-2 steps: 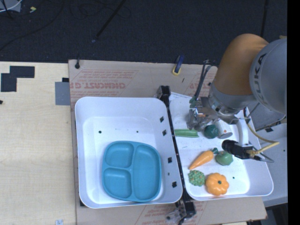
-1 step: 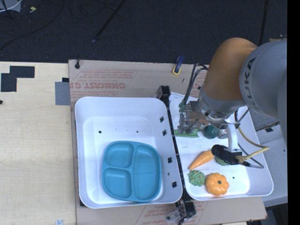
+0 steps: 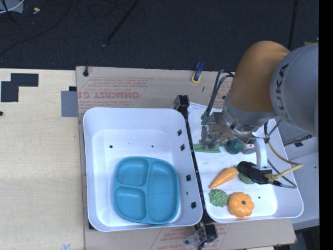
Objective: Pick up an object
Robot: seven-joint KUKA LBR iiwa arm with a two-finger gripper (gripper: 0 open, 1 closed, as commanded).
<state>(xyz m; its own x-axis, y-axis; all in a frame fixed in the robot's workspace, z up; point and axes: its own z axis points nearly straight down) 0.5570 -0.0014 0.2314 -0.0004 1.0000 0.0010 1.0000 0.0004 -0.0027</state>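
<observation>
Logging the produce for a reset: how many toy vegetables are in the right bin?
3 clearly: carrot mid-bin, green broccoli-like piece and orange pumpkin along the near edge. The arm may hide more.

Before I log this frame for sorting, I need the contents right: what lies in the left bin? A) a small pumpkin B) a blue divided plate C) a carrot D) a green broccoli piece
B: the blue divided plate lies alone in the left bin, while the toy foods sit in the right bin.
</observation>
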